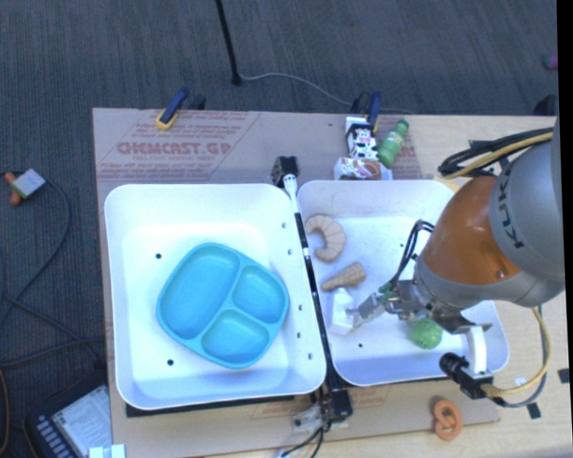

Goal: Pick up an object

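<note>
White right bin (pixel 479 357) has the gripper (pixel 369 308) low inside, beside a green ball (pixel 425 335). Jaw state: cannot tell. Nothing looks lifted; all 3 items remain.

Left shallow white bin (pixel 136 219): smooth plastic, faint sheen
Sky-blue three-compartment plate (pixel 223 305): glossy moulded plastic
Pale tan printed bench board (pixel 171 148): matt — like cardboard or plywood
Dark grey floor (pixel 93 52): rough ribbed carpet
Grey arm with orange band (pixel 484 245): smooth, satin — band shiny
Small green ball (pixel 425 335): smooth, slightly glossy
</note>
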You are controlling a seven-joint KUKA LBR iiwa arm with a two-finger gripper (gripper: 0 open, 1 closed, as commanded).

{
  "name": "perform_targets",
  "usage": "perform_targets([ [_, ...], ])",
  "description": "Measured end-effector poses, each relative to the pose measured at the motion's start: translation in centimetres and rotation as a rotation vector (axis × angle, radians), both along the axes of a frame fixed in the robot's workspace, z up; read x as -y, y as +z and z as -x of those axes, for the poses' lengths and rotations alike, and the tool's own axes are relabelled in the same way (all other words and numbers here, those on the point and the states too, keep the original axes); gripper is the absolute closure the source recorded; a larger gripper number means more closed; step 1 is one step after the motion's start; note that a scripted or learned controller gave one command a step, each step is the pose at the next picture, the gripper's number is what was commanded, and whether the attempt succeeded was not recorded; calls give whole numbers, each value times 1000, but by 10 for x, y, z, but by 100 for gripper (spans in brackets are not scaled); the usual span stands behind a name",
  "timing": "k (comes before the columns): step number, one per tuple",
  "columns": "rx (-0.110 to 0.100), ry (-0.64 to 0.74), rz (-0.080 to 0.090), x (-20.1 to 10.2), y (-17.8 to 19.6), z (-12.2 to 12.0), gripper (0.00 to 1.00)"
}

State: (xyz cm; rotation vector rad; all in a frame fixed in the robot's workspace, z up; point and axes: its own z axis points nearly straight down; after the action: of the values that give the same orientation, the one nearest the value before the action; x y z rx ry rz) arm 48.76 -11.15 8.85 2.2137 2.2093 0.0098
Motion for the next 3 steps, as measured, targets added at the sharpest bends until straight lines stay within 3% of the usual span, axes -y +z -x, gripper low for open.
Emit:
perform_targets([
  [1, 3, -1, 2, 1, 11, -1, 100],
  [2, -12, 4, -5, -62, 97, -109, 100],
  [3, -14, 4, -4, -109, 96, -172, 100],
])
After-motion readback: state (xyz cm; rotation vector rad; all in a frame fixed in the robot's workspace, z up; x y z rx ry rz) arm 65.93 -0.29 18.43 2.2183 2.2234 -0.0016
